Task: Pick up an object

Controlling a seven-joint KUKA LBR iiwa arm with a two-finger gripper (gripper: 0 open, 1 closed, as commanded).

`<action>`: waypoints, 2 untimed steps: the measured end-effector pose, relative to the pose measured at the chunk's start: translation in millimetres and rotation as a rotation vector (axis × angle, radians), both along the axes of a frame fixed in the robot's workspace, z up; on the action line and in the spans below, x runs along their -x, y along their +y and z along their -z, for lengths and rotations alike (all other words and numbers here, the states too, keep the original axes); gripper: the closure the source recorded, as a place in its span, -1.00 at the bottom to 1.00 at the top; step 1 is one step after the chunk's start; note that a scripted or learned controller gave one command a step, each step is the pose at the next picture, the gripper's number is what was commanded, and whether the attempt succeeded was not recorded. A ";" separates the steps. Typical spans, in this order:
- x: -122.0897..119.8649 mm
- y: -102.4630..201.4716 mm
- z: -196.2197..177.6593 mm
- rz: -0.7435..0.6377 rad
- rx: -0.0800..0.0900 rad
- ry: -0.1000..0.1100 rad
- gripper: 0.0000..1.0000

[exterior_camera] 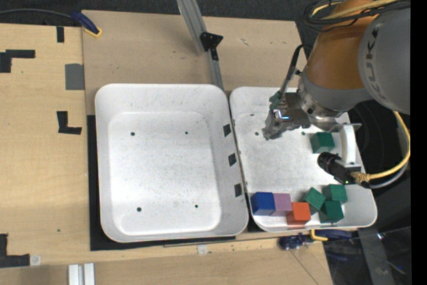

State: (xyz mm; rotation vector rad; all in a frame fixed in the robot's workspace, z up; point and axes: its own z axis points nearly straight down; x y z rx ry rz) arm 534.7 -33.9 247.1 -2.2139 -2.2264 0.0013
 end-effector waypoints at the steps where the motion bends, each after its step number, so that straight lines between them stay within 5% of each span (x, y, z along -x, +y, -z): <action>1: 4.9 58.1 -4.2 -0.002 -0.001 -0.001 1.00; 2: -2.6 113.9 -5.2 -0.002 -0.001 -0.001 1.00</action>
